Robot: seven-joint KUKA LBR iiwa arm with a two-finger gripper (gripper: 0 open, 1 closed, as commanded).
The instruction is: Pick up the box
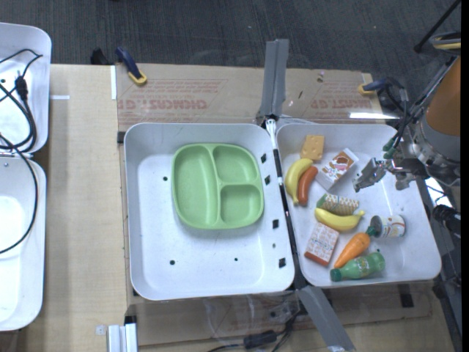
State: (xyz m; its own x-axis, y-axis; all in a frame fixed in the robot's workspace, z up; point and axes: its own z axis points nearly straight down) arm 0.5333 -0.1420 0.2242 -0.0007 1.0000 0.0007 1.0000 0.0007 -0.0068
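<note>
I see my end effector point(368, 173) hanging low over the right bin point(425, 266), pinching nothing; I cannot tell its spread. The box point(338, 166) lies just beside it, toward the banana point(295, 177), likely the approach target.

Light is bright and even from overhead, and the shadows are soft and short. The white bins point(139, 196) look slightly washed out, with a mild sheen on the green plate point(218, 185). Focus is moderately sharp; the floor point(220, 13) toward 12 o'clock is dim and grainy.
</note>
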